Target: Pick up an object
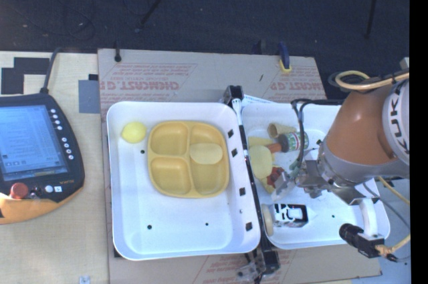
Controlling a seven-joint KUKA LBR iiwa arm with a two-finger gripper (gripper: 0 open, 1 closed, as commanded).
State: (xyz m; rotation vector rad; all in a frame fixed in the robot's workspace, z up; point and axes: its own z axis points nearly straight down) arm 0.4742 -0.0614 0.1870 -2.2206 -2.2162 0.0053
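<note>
Yellow ball (133, 132), yellow divided plate (175, 172), white bins (174, 236)

Left bin (127, 222): front floor open; divided yellow plate (188, 158) and yellow ball (133, 132) occupy rear. Right bin (334, 226): clutter crowds left side, arm (364, 135) overhangs the rest.

arm (364, 132) reaching over the right bin (348, 239), gripper (294, 181) down among clutter by its left wall. left bin (174, 236): yellow tray (187, 159) mid-bin, yellow ball (133, 132) at far-left corner.
</note>
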